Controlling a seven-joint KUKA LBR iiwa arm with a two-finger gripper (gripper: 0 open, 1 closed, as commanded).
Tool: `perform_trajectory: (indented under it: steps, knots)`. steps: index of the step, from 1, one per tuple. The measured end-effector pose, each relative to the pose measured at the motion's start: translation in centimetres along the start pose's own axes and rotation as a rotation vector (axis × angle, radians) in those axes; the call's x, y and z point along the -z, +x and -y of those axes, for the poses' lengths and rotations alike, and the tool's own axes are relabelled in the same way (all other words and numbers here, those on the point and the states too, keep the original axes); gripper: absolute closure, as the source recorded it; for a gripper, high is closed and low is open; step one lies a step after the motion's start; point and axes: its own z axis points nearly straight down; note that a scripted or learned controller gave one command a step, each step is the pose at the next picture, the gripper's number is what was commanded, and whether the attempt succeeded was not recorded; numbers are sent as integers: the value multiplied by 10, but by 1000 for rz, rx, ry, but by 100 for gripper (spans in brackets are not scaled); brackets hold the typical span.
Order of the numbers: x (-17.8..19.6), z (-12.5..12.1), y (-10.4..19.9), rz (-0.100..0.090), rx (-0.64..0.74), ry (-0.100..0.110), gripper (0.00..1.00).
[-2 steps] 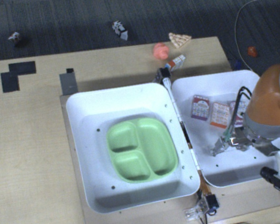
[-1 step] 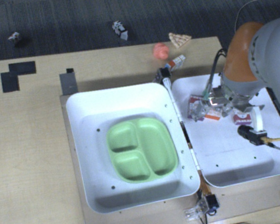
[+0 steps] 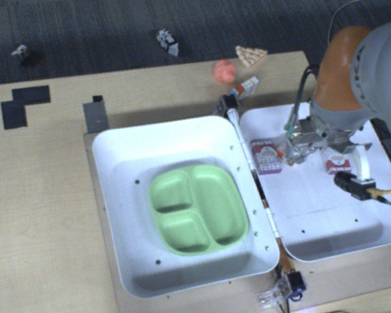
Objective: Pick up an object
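The pincer [image 3: 300, 151] hung low in the right bin [image 3: 327, 230], and whether it was wide or narrow could not be told. A small red-and-white packet [image 3: 266, 156] lay just beside it, toward the left bin [image 3: 125, 201], which held a green divided tray [image 3: 197, 207]; a second packet [image 3: 336, 162] lay partly under the arm. The flat packet could slide away if the pincer closed off-centre.

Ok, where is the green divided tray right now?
The green divided tray lies flat in the middle of the left white bin, across the divider from the end effector.
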Motion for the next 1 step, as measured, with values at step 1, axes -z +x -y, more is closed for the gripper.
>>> perform_trajectory:
  steps: [1]
  knots:
    - [165,-60,-30,0,-5,-1,100]
